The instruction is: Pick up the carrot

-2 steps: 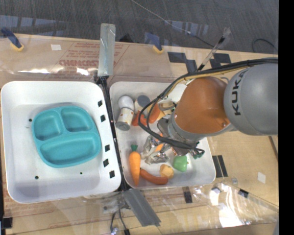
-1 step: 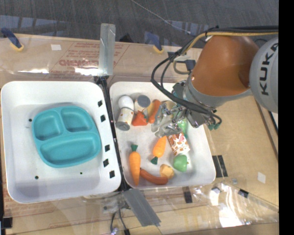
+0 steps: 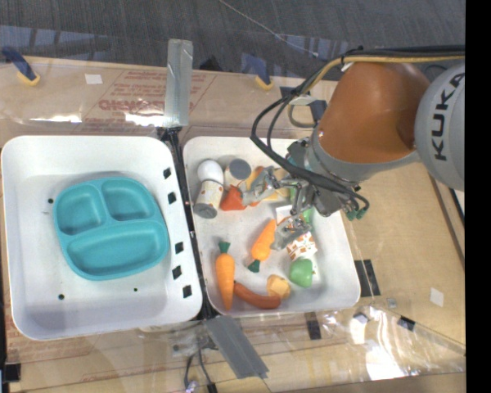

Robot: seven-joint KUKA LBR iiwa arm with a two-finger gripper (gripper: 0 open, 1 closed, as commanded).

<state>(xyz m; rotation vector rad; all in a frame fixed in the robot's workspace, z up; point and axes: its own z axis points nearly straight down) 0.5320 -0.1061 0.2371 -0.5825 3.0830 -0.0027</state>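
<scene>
Two toy carrots lie in the right bin [image 3: 344, 260]. One carrot [image 3: 264, 238] rests at a slant near the bin's middle, its green top toward the lower left. The other carrot [image 3: 225, 277] lies near the front left corner, green top pointing away from the front. My gripper [image 3: 291, 218] hangs below the grey and orange wrist [image 3: 368, 113] over the middle of this bin. It is just right of the slanted carrot and close above it. Nothing is visibly held.
Around the carrots lie a white can [image 3: 206, 188], a grey disc [image 3: 240, 169], a red-orange piece [image 3: 231, 200], a brown sausage [image 3: 259, 297], a green fruit [image 3: 303, 273] and a white packet [image 3: 300, 245]. The left bin [image 3: 16, 244] holds a teal divided plate [image 3: 110, 226].
</scene>
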